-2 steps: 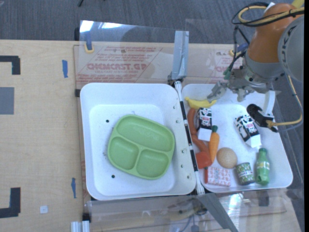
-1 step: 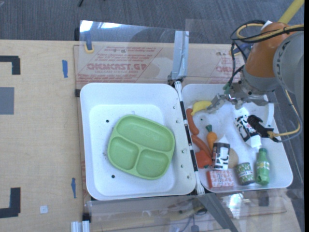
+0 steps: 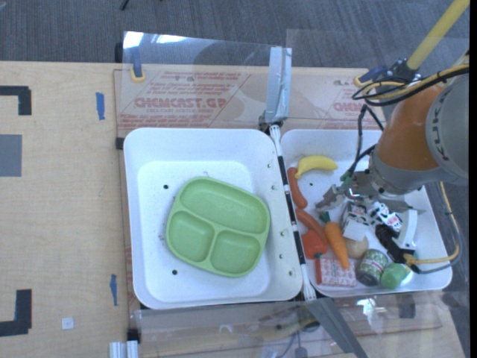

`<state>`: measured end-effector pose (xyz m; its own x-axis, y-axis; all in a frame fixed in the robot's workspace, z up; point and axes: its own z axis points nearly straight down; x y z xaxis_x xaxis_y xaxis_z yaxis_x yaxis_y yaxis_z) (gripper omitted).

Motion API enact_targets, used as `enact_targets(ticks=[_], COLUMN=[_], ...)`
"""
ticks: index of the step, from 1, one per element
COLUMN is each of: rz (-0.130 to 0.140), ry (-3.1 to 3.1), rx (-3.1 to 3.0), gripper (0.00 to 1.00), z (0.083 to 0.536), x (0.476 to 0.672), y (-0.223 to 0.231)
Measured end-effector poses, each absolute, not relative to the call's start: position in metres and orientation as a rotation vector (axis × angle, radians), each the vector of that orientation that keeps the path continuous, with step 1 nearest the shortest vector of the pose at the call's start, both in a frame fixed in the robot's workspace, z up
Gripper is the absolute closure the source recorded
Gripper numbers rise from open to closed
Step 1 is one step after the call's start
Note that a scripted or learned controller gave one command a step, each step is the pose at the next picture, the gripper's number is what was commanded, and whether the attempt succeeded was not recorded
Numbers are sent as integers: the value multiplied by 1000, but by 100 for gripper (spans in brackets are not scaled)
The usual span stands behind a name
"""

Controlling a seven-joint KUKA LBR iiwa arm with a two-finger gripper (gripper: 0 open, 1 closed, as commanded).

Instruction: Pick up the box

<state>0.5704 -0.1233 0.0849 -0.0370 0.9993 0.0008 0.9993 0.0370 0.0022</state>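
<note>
right bin (image 3: 440,278), near edge: box (image 3: 337,271) lying flat, left of a can (image 3: 372,266) and a green item (image 3: 396,275); carrot (image 3: 336,245) just beyond the box; gripper (image 3: 356,209) low over the bin's middle, apart from the box, finger spacing cannot be told; banana (image 3: 317,164) farther; left bin (image 3: 141,192) holds a green divided plate (image 3: 217,227)

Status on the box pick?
Gripper low over right bin. Box flat at bin's near edge, untouched. Carrot beside it, can close.
</note>
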Motion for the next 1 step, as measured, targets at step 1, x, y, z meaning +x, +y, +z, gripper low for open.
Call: enact_targets(ticks=[1], rz=[2], ry=[2310], rx=[2124], gripper=[0], z=[85], x=[571], y=[-196])
